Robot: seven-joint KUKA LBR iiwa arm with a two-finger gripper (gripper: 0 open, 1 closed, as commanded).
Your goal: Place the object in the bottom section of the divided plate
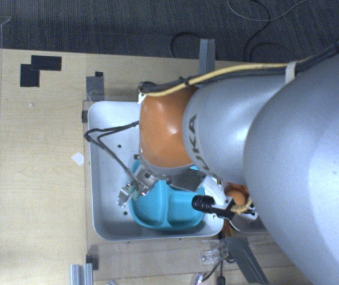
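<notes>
- A large grey robot arm (pixel 264 141) enters from three o'clock and covers most of the right half of the view, its orange band (pixel 163 132) sitting near the centre.
- Below the band, the gripper (pixel 135 190) hangs low over a shallow white bin (pixel 101 153) at about seven o'clock of the frame's centre.
- The wrist hides the jaws, so it cannot be told whether they are apart, together, or clamped on anything.
- A blue divided plate (pixel 163 209) lies in the bin toward its six o'clock wall; a ridge between sections shows on its near side, but the arm covers the rest.
- The plate probably sits near the bin's lower edge so the bottom section stays reachable from above.
- The object to be placed cannot be identified; a small orange thing (pixel 235 192) peeks out at three o'clock of the plate, partly under the arm (it may be the object or simply clutter).
- A black cable (pixel 107 150) loops from the wrist across the bin floor toward ten o'clock, left slack most likely so the wrist can turn freely.
- Judging by the low wrist over the plate, the arm seems to be at the plate itself, either reaching or setting down.
</notes>
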